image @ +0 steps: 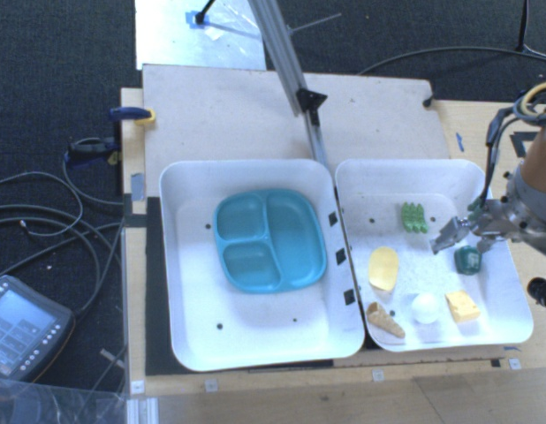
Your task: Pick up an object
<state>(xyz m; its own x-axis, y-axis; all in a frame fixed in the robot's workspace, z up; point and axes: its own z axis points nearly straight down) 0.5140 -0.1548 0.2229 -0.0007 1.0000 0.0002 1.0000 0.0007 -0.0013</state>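
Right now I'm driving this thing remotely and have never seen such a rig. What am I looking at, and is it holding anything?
One camera looks down at a slant on a bench with two shallow white bins. The arm, grey with an orange band, reaches in from the picture's right; its gripper hangs over the right bin. The left bin holds a blue tray with three compartments. The right bin holds small toys: a green block, a yellow piece, a white ball, a yellow wedge, a tan cone and a dark green thing right under the gripper. I cannot tell whether anything is held.
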